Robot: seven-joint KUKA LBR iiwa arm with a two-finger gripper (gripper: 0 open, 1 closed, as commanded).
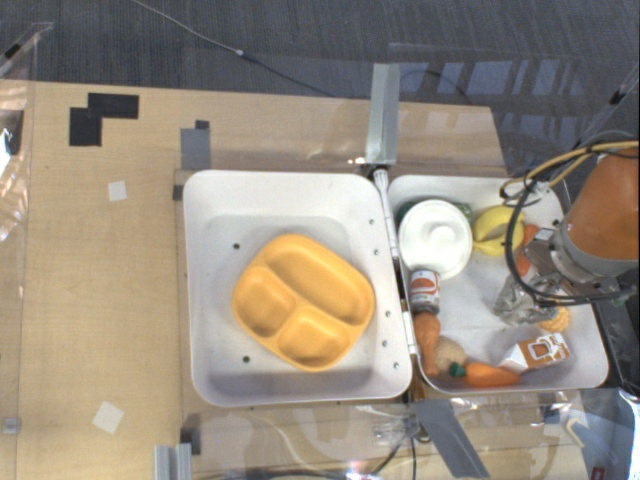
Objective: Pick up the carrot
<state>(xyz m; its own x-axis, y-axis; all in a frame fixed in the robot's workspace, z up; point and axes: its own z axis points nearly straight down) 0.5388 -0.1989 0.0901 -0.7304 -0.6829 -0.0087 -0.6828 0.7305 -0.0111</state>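
The carrot (489,374) is orange with a green top and lies along the front wall of the right bin (590,373). My gripper (518,304) hangs low over the right part of that bin, under the orange wrist band. It is behind and slightly right of the carrot, clearly apart from it. Nothing shows in its grasp.
The right bin also holds a white bowl (435,236), a small can (424,290), a yellow fruit (492,225), a small carton (545,350), an orange piece (555,318) and a brownish-orange item (429,334) next to the carrot's top. A yellow divided plate (303,300) lies in the left bin (210,268).
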